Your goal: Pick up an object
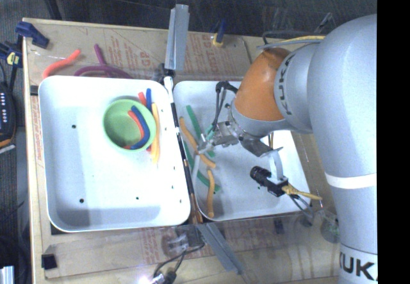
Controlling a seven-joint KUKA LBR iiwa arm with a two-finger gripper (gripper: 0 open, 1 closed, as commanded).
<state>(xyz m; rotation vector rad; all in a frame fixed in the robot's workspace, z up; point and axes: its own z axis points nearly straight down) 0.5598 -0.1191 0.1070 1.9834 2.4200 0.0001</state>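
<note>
Camera view had the tool low in the right bin, centre frame, right over a tangle of orange sticks and green sticks by the bin's left wall, and any of them would do as the pick. Apart or together? Couldn't tell from that angle. Risk as I judged it: thin, crossed sticks, so a grab could pinch two, or skid one against the wall and come up with nothing

Green bowl, white bins, orange-banded grey arm.
</note>
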